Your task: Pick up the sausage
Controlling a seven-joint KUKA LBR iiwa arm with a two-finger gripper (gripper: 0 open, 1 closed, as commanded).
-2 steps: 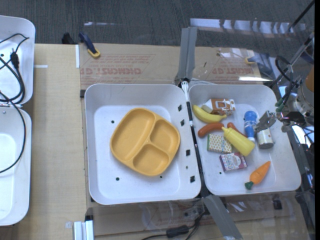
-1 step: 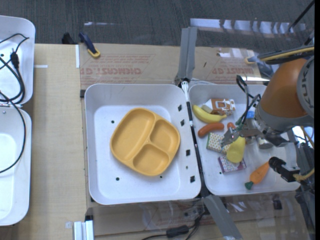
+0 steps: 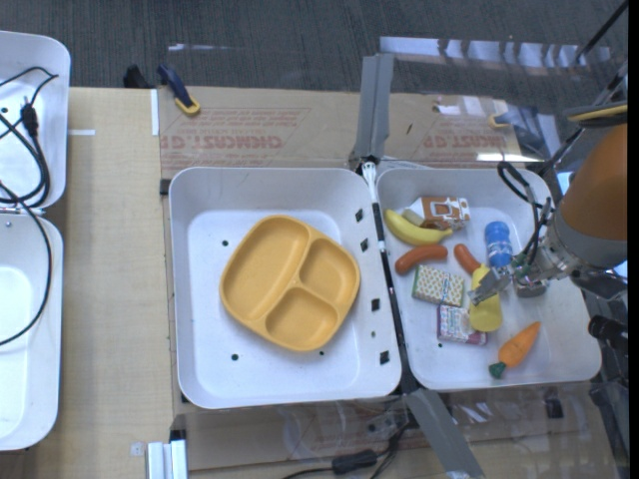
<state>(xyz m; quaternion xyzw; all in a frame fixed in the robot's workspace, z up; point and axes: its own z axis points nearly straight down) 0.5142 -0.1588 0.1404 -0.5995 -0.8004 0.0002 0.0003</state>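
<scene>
Though near pincer (image 3: 487, 289), sausage (image 3: 420, 257) apart.

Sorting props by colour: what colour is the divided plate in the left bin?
Yellow-orange, plain; the divided plate shows best in the camera view.

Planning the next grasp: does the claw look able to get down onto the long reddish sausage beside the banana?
Probably yes. The long reddish sausage lies uncovered in the right white bin, a yellow banana just behind it; the claw hovers nearby over a yellow toy.
</scene>
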